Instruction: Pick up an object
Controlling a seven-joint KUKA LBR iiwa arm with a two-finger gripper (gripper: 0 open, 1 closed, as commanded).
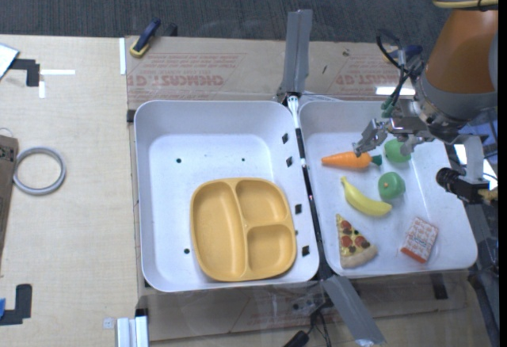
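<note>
A grey robot arm with an orange band reaches in from the right over the right-hand white bin [451,258], its two-finger gripper [370,141] poised at the green leafy end of an orange plastic toy carrot [346,161] lying at the bin's far left. The thin fingers look slightly parted and appear to hold nothing, though at this slant whether they touch the carrot cannot be told. Just right of the carrot sits a small round green toy [396,150]; nearer lie a green toy apple [390,184], a yellow plastic banana [366,200], a toy pizza slice [352,242] and a small red-and-white packet [419,239]. The left bin [150,203] bears a yellow three-compartment plate [242,228].

The risk, judging from here, is a grasp at the carrot's tapering, narrow end: closing fingers could squeeze it out sideways or merely spin it, and the small green toy close by could be nudged or caught instead.
</note>
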